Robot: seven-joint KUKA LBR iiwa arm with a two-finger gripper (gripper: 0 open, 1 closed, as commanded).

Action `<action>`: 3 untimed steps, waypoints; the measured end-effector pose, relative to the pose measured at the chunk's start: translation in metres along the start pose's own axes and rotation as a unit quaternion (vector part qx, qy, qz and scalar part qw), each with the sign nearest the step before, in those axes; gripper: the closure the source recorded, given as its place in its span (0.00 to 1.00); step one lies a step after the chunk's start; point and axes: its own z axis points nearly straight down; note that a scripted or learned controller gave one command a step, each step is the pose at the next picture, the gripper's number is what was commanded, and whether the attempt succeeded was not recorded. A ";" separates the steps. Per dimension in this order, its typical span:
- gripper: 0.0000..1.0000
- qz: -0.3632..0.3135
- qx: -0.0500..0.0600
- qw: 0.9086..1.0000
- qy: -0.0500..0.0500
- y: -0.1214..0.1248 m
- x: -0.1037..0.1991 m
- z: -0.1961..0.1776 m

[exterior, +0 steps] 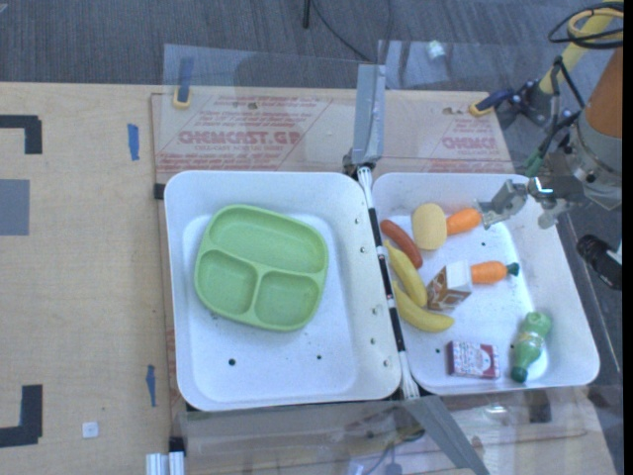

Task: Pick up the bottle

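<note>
Camera view from above shows the two-finger gripper point(514, 202) at the two o'clock corner of the right shallow white bin point(574, 295), hovering over its rim; whether it is released or clenched cannot be told from this angle, and nothing is seen held in it. The small green plastic bottle point(529, 344) lies tilted near the bin's five o'clock corner, well apart from the gripper. Just at the bottle's nine o'clock lies a flat red and white carton point(472, 359). Between bottle and gripper, toward twelve o'clock, lies an orange toy carrot with a green tip point(490, 272), beside a small brown and white box point(450, 287). A second orange carrot piece point(463, 222) sits near the gripper at its eight o'clock, touching a pale yellow rounded toy point(428, 226). A red sausage point(401, 242) and two yellow bananas point(413, 290) lie along the bin's nine o'clock wall. The left white bin point(198, 364) holds a light green divided plate point(261, 266). Both bins rest on the tan desk point(79, 265).
</note>
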 end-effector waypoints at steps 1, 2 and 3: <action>0.00 -0.091 0.000 0.996 0.000 -0.063 -0.017 0.087; 0.00 -0.018 -0.002 1.000 -0.001 -0.080 -0.074 0.171; 0.00 -0.147 -0.006 0.989 -0.003 -0.083 -0.040 0.183</action>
